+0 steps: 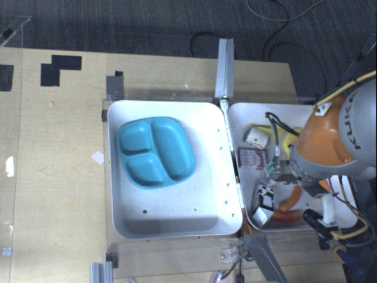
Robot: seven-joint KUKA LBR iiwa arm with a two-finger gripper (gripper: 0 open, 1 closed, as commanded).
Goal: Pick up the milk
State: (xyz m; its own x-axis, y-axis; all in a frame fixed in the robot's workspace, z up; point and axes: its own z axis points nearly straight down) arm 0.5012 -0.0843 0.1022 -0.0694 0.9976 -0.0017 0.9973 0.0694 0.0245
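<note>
The milk looks like the small black-and-white carton (pixel 265 198) lying in the lower left part of the right bin (pixel 235 158). My gripper (pixel 277 173) reaches in from the right, under the orange band of the arm (pixel 323 141). It hovers just above and slightly right of the carton. I see nothing held in it. The arm hides much of the bin's right half.
The right bin also holds a white cup-like item (pixel 256 136), a yellow piece (pixel 288 139), a maroon-and-white packet (pixel 250 157) and an orange-red sausage (pixel 287 204) beside the carton. A blue divided plate (pixel 156 151) lies in the left bin (pixel 177 217).
</note>
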